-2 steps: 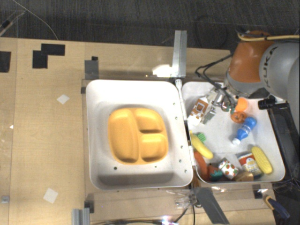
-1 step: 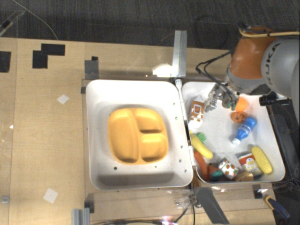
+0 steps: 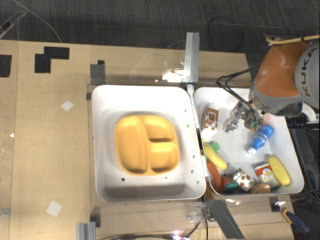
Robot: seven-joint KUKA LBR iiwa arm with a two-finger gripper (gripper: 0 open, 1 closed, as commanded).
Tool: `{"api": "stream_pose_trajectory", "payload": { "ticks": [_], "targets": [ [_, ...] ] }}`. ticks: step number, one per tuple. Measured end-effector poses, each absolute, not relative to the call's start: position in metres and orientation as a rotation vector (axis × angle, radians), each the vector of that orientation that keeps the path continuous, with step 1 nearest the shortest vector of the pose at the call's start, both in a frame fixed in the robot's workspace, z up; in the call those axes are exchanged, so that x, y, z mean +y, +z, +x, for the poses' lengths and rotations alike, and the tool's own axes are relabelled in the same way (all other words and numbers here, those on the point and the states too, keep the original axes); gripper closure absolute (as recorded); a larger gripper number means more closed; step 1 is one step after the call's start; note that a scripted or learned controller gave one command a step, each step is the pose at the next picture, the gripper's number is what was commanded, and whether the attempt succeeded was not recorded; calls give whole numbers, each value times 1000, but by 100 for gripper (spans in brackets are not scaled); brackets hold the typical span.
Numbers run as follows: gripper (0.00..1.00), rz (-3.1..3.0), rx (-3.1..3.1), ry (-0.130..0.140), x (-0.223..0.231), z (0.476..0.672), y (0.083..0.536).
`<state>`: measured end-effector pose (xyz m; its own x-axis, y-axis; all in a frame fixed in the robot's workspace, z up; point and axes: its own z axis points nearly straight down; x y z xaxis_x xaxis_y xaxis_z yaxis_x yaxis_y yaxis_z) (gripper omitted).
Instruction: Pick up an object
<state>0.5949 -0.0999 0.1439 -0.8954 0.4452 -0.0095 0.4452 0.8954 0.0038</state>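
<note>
claw (image 3: 234,122) over right bin (image 3: 295,149) | blue bottle (image 3: 260,138) beside | yellow tray (image 3: 147,144) left bin (image 3: 102,134)

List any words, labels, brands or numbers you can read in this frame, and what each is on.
"KU": grey letters on the arm's casing, cut off at the frame's edge.
Small carton in the right bin: brown print, too blurred to read.
Can with red label: print too small to read.

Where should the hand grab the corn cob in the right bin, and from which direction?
Probably across the middle of the corn cob, coming straight down. It lies flat, slanted toward the right bin's near right corner, so its long sides are exposed; the fingers should close across its narrow width. The red can beside it crowds the left side.
</note>
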Motion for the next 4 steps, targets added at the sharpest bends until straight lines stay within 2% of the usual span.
{"api": "stream_pose_trajectory", "payload": {
  "ticks": [1,2,3,4],
  "targets": [
    [100,788,3028,6,-61,602,193],
    [100,851,3024,-3,-152,591,111],
    [100,653,3067,2,-121,527,125],
    [100,946,2989,-2,-208,490,113]
  ]
}}
